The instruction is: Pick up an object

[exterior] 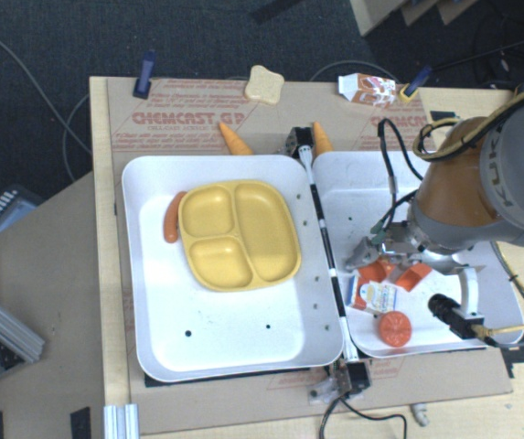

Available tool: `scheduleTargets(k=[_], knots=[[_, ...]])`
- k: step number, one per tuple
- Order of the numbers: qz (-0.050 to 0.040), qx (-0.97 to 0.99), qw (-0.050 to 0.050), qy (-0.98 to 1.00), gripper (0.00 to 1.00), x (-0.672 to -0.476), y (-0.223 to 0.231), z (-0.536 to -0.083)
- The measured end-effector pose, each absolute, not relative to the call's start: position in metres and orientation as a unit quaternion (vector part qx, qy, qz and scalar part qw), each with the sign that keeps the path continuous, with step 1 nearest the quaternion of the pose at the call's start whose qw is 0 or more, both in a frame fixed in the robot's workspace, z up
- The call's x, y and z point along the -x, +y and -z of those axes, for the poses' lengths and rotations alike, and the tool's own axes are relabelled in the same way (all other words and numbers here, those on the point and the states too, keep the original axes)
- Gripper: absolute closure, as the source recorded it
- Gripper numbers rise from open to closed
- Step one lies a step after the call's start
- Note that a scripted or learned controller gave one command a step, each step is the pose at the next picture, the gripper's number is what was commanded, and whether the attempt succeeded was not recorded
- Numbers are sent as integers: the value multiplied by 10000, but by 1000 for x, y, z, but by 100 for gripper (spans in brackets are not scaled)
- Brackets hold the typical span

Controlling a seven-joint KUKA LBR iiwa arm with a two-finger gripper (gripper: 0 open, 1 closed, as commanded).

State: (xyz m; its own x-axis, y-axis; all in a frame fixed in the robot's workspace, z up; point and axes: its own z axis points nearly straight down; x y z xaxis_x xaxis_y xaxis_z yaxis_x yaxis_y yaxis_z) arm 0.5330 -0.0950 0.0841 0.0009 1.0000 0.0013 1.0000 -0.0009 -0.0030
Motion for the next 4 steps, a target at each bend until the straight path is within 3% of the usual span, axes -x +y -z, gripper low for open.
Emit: scheduleTargets(k=[1, 2, 3, 4], knots=[[0, 7077, 3, -7065, 100, -534, -95, -94], [1, 7079, 4, -7064, 0, -533, -95, -94], [2, 7074, -12, -7068, 0, -578, -158, -175], [-6, 7074, -8, -7068, 0, -538, -191, -85]])
